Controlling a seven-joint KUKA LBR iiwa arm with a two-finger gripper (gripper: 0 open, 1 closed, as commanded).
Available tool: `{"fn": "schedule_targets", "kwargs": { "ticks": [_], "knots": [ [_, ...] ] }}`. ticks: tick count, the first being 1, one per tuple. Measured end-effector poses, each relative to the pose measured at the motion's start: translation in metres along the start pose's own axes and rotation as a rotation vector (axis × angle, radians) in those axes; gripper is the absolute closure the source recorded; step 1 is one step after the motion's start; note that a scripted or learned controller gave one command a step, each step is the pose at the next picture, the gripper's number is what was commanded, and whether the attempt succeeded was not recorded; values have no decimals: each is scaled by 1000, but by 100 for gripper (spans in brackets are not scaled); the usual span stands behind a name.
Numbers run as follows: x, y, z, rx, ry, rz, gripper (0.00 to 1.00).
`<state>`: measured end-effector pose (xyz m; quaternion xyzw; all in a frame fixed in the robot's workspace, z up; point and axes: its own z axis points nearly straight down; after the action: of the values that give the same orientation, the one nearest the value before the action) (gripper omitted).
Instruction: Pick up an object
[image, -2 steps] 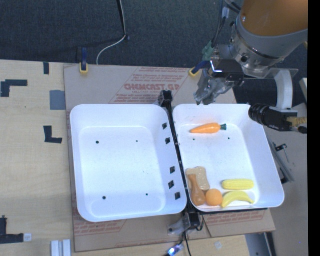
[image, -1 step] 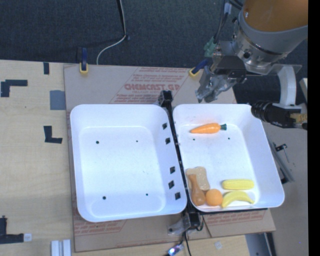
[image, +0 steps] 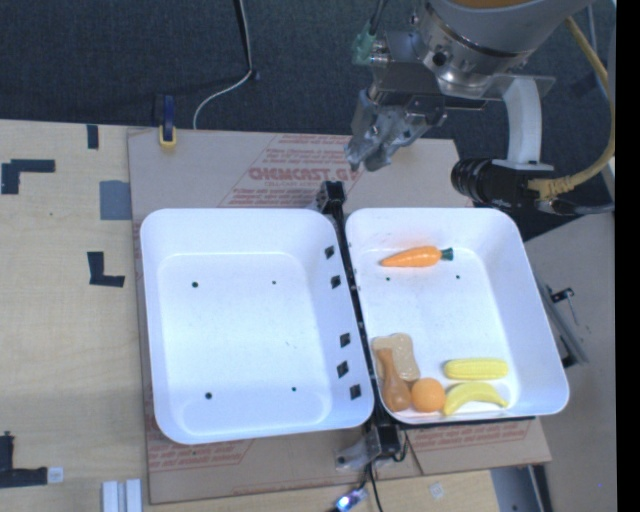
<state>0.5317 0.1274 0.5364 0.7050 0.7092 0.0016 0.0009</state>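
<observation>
- Wooden bench (image: 60, 300) with dark tape marks, topped by a printed cardboard sheet (image: 270, 170) that carries two shallow white bins side by side; dark carpet lies beyond the far edge.
- Right bin (image: 535, 300): holds all the toy foods. A carrot (image: 415, 257), orange, tapered and smooth with a small dark green stem at its right end, lies lengthwise near the far wall, well apart from the rest.
- Near wall of the same bin: a pale tan bread slice (image: 397, 352) touching a brown, glossy drumstick-like piece (image: 393, 388), with a round orange (image: 428, 396) just beside it; to the right, a ridged yellow corn cob (image: 475, 369) lies just beyond a curved yellow banana (image: 475, 398).
- Left bin (image: 160, 320): moulded plastic with rounded corners and four small dark spots on its floor.
- Black clips (image: 345, 340) run along the seam between the bins.
- Gripper (image: 372, 150): metallic, hanging above the cardboard just beyond the far end of the seam; nothing is seen between its fingers, and whether they are apart or together cannot be told.
</observation>
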Motion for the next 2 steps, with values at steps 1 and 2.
{"fn": "schedule_targets", "kwargs": {
  "ticks": [1,2],
  "knots": [
    [83,27,35,10,-2,-2,100],
    [107,72,47,4,-3,2,100]
  ]
}}
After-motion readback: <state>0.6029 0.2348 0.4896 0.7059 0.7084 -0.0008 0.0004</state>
